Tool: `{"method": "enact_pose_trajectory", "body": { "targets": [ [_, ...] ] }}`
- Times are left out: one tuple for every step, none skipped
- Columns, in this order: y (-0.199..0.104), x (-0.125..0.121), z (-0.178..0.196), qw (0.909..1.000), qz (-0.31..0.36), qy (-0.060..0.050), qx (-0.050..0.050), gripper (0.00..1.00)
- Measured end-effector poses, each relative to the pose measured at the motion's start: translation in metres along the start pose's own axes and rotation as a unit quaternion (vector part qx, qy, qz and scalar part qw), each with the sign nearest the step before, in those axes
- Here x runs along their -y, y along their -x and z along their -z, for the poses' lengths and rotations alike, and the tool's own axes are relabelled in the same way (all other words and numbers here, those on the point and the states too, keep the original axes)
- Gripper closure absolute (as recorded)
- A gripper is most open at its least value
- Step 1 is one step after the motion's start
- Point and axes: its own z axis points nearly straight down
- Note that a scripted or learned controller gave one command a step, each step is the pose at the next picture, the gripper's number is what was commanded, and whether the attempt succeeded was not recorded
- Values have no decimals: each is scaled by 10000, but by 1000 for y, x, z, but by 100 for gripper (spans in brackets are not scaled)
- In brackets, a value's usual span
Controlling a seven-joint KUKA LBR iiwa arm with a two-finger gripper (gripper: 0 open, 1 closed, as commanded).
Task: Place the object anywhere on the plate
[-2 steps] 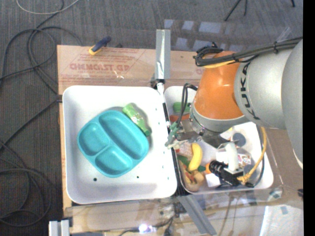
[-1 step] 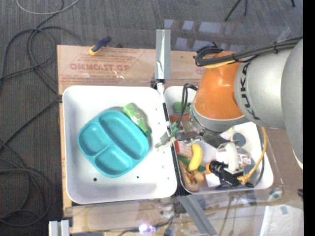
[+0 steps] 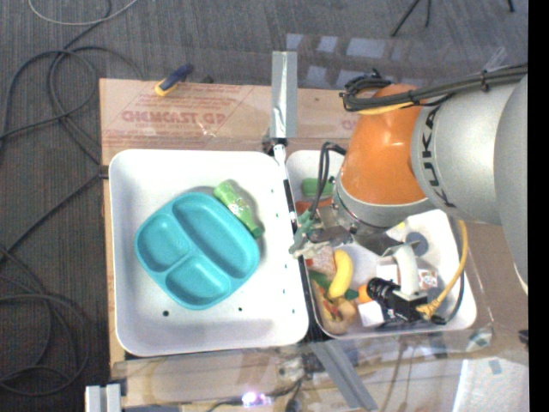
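A teal three-compartment plate [image 3: 197, 249] is lying in the left bin [image 3: 129, 316], with a green packet [image 3: 238, 206] leaning on its upper right rim. The gripper [image 3: 307, 234] is hanging low over the right bin [image 3: 463, 312] near a banana [image 3: 342, 275] and mixed clutter; whether it is open or clamped cannot be told. "KUKA" lettering is showing partly on the arm [image 3: 446, 157], and the cardboard [image 3: 171, 118] is reading "CHEMCAST GP".

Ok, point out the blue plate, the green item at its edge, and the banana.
blue plate [image 3: 198, 245]: camera view, on the ridge where its compartments meet.
green item [image 3: 238, 202]: camera view, on its middle, at the plate's upper right rim.
banana [image 3: 341, 275]: camera view, mid-body, in the right bin.
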Motion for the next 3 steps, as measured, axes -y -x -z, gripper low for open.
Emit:
{"method": "enact_pose_trajectory", "body": {
  "targets": [
    [0, 0, 0, 10000, 0, -2, 0, 0],
    [0, 0, 8, 10000, 2, -14, -3, 100],
    [-103, -28, -11, 9993, 386, 28, 14, 100]
  ]
}}
